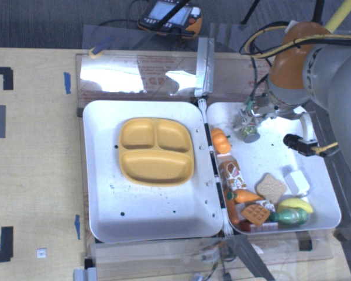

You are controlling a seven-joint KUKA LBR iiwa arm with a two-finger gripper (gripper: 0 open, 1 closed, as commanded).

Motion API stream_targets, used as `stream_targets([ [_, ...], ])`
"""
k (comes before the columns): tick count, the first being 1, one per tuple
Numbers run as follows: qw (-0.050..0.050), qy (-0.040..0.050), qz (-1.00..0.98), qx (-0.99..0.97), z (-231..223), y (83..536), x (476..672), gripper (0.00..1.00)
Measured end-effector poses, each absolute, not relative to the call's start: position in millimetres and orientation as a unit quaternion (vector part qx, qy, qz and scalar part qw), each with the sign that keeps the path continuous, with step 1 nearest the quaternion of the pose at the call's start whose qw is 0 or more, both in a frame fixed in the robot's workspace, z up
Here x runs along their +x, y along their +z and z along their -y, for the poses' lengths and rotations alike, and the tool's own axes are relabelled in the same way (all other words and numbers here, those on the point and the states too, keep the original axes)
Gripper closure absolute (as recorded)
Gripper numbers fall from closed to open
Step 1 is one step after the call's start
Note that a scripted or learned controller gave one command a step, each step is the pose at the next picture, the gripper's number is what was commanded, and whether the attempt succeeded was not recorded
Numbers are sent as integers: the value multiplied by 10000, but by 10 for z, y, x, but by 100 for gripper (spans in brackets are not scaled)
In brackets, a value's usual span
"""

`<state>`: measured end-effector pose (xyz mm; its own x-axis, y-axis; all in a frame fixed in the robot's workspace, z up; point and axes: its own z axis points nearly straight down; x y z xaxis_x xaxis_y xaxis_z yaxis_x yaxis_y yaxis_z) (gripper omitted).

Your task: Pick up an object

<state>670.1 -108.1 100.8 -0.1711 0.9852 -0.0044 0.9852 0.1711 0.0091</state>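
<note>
The arm enters from the upper right of the frame, and its end effector (250, 117) hangs low over the upper left part of the right bin (316, 174); I cannot tell its state. A small grey can (250, 133) sits just below it. Along that bin's left edge lie an orange (220, 140), a snack bar (230, 172) and a carrot (244, 196). Lower right hold a toast slice (271, 187), waffle (257, 214), banana (296, 204) and white block (297, 182). The left bin (105, 209) holds a yellow tray (157, 151).

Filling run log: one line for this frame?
arm: over right bin's far end | gripper: above bare floor of right white bin | grasp: none seen | yellow sectioned plate: left bin
</note>
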Motion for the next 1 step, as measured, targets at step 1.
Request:
stream_targets([
  [1, -15, -5, -7939, 6081, 650, 1851, 6243, 100],
])
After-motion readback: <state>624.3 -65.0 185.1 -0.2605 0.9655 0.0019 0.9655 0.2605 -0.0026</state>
